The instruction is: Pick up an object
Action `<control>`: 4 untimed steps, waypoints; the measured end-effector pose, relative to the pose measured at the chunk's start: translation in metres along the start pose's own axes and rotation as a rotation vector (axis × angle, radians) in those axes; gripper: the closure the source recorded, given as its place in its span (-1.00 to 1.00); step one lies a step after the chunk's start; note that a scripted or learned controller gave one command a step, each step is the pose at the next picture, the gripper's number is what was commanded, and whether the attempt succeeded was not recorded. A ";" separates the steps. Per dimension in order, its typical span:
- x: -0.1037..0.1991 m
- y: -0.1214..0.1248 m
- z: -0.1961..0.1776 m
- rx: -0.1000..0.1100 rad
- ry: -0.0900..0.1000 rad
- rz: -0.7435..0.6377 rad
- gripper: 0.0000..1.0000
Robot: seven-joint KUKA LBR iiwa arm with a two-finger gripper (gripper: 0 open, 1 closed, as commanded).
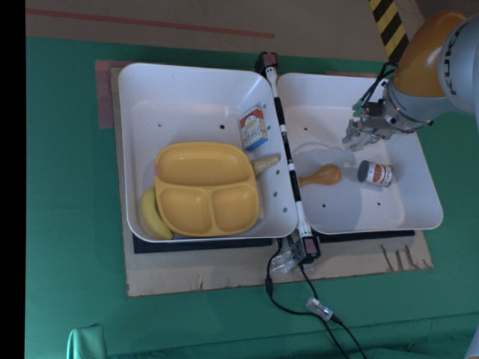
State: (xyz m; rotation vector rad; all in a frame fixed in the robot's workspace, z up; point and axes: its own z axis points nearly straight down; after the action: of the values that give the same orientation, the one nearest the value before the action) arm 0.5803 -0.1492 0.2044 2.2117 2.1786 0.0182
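My gripper [359, 140] hangs over the right bin [419, 200], in its upper middle part. Just below it lies a small jar [375, 173] with an orange label and dark cap, on its side. To the jar's left rests an orange-brown pear-shaped toy [322, 175]. Nothing shows between my fingers. The left bin [135, 96] holds a yellow divided plate [206, 188], a banana [153, 215] at the plate's left, a small carton [253, 128] and an ice-cream cone [265, 164].
A black-and-white bar [287, 155] runs between the two bins, with cables [299, 286] trailing off its near end onto the green mat. The grey arm with its orange band [430, 43] comes in from the upper right.
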 end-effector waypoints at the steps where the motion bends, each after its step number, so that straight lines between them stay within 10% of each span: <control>1: 0.000 0.000 0.000 0.000 0.000 0.000 -1.00; 2: 0.015 -0.063 0.014 0.007 0.006 -0.008 -1.00; 3: 0.011 -0.060 -0.001 -0.006 0.000 0.002 1.00; 4: 0.011 -0.060 -0.001 -0.006 0.000 0.002 -1.00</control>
State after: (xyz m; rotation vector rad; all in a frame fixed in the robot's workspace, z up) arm 0.5206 -0.1376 0.2032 2.2110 2.1732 0.0252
